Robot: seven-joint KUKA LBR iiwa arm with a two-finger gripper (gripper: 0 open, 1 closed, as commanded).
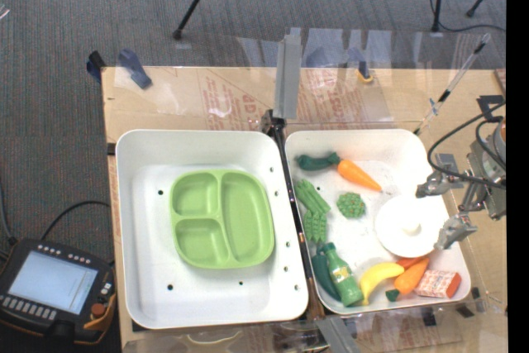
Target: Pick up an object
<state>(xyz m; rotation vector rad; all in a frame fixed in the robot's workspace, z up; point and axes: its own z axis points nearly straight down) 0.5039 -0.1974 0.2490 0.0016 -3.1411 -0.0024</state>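
Bins sit side by side: the left bin point(136, 178) holds a green divided tray point(221, 219), the right bin point(388, 141) toy food. Gripper point(442, 211) hangs released, fingers spread, over the right bin's right edge beside a white plate point(407, 226), gripping nothing. Carrot point(359, 174) lies near the far wall.

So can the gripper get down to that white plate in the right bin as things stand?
Probably yes. The gripper sits at the right edge of the white plate, whose top is bare, with nothing between them.
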